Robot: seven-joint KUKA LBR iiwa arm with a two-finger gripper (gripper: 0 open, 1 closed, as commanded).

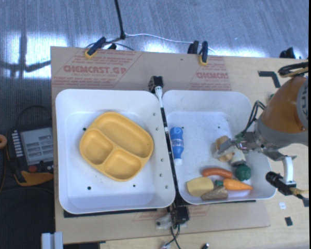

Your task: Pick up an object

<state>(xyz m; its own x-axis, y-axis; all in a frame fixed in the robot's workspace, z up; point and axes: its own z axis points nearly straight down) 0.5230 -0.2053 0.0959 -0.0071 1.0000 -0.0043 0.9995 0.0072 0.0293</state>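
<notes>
Gripper [232, 145] low in right bin [197, 100], beside tan object [221, 143]; yellow divided plate [116, 146] in left bin [65, 139].

Red mirrored lettering runs across the brown board [145, 66] under the two bins, on its far strip, up and to the left of the gripper [229, 145]. The larger run, reversed, appears to read "CHEMCAST GP"; a second, shorter run sits nearer the gripper, partly hidden by a yellow clamp [203, 60], and cannot be read.
</notes>
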